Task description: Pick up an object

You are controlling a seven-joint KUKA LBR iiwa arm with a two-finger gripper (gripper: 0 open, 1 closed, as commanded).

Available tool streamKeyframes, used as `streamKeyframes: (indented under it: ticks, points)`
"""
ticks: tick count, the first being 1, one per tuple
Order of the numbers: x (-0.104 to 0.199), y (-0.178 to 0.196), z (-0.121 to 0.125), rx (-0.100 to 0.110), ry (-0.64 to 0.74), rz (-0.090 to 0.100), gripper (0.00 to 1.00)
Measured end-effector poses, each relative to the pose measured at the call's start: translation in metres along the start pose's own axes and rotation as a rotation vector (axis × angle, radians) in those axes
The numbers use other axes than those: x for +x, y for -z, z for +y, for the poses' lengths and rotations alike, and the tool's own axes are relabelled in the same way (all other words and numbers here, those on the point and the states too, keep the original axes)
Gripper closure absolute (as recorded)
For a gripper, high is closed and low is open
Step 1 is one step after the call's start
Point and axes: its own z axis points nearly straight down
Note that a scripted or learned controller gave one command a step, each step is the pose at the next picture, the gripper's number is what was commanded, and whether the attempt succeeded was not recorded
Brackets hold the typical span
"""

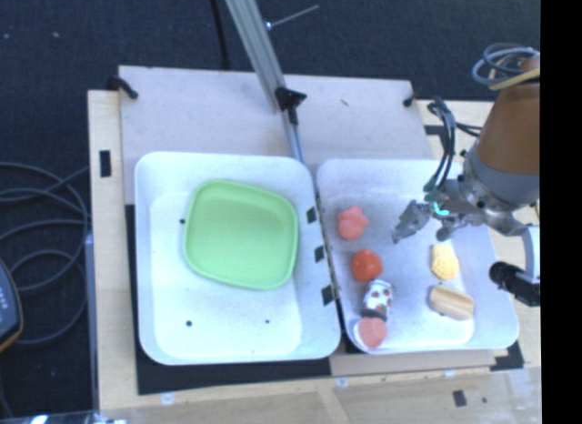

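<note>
The pincer [427,216] hangs over the right bin [400,181], its grey fingers spread apart with nothing between them. Just below it to the right lies a yellow corn-like piece [444,261], and under that a tan bread-like roll [451,302]. To its left, well apart, sit a pink lump [352,223], a red ball [366,265], a small patterned can [376,299] and a pink round piece [371,331]. The left bin [159,258] on the worktop [209,104] holds a green plate [242,235].
</note>
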Motion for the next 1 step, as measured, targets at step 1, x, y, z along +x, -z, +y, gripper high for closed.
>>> streamKeyframes:
  ticks: [1]
  points:
    - [0.0000, 0.0000, 0.0000, 0.000, 0.000, 0.000, 0.00]
